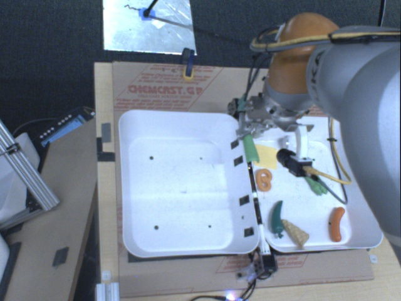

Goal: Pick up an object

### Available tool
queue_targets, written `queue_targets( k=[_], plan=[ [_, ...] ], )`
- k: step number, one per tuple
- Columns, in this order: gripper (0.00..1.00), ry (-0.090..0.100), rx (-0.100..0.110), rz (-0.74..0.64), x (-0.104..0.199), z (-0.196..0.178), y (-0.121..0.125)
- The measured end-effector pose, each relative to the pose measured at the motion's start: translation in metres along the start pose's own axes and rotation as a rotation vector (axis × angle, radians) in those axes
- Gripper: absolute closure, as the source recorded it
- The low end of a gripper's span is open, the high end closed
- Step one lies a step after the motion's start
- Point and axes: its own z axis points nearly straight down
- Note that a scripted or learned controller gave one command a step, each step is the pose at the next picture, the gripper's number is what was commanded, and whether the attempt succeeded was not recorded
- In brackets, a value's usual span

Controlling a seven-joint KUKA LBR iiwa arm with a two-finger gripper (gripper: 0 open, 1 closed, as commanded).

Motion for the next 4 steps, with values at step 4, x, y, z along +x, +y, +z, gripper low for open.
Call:
queue_targets(
  k=[4],
  plan=[
    [1.0, -0.004, 0.012, 0.009, 0.059, -0.044, 0.032]
  ],
)
